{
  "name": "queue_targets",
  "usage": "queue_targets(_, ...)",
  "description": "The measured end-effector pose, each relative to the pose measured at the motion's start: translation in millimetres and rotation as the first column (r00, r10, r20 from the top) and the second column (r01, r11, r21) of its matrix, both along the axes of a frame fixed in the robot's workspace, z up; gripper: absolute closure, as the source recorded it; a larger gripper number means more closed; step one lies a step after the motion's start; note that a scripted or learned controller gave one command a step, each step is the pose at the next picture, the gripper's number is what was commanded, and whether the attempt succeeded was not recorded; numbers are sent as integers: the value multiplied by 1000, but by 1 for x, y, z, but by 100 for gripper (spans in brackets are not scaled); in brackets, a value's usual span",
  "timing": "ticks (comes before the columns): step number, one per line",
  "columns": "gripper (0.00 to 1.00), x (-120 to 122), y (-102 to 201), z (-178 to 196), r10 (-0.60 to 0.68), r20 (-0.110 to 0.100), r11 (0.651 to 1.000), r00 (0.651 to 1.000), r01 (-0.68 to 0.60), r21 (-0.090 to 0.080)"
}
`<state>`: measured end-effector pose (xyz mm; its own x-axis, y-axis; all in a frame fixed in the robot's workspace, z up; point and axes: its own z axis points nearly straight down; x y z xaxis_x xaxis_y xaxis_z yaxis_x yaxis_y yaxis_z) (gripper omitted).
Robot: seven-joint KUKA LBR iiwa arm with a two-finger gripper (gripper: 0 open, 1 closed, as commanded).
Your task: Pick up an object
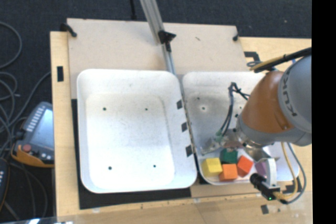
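Camera view shows the arm (273, 107) lowered over the right bin (210, 92), its wrist hiding the gripper, whose state cannot be told. Small blocks are clustered at that bin's near edge: a yellow block (213, 166), an orange block (229, 171), a green block (228, 156) and a red-orange block (244, 165), touching or nearly so. They are judged light, rigid and fairly grippy; opposite flat faces would best be taken, though crowding leaves little finger room.
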<state>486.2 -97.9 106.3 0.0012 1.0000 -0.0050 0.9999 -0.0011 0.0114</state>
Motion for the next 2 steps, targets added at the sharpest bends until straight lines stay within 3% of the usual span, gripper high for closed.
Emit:
queue_targets(1, 0, 87, -8, -9, 4, -9, 1000, 1000, -4, 3)
queue_targets(2, 0, 80, 49, 95, 8, -2, 1000, 1000, -8, 6)
